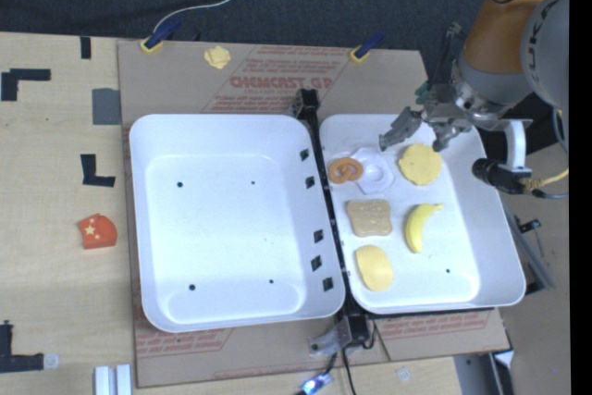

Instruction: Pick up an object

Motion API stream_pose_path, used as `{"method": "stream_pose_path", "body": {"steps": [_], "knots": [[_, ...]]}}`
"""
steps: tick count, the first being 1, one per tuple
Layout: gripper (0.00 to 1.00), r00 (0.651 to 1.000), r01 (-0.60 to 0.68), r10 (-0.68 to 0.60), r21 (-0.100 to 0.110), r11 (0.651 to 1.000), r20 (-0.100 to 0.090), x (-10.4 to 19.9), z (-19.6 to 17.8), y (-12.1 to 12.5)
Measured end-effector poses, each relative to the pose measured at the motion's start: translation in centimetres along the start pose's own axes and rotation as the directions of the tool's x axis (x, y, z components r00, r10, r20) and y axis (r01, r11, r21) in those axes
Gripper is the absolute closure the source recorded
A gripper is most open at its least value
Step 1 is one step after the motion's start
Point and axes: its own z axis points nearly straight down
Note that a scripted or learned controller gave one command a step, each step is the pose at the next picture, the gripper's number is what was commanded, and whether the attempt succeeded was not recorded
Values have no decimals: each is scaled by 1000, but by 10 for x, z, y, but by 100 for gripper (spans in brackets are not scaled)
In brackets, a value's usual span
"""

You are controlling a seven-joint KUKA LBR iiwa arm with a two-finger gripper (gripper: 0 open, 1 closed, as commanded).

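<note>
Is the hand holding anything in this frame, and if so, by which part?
Nothing is held. The hand is open above the right bin, its fingers spread with nothing between them, just above the round yellow piece.

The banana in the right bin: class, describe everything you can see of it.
The banana is small, yellow and curved, smooth like a plastic toy. It lies flat on the white floor of the right bin, one tip pointing up-right, the other down. Nothing touches it; the tan square biscuit lies to its left, the round yellow piece above.
</note>
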Motion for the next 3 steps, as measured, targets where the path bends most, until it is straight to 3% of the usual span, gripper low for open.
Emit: {"method": "stream_pose_path", "body": {"steps": [1, 2, 3], "knots": [[0, 1000, -9, 9, 8, 1000, 2, -97, 100, -16], [0, 1000, 2, -2, -4, 1000, 0, -90, 132, 44], [100, 1000, 3, -2, -7, 1000, 3, -91, 118, 44]]}}
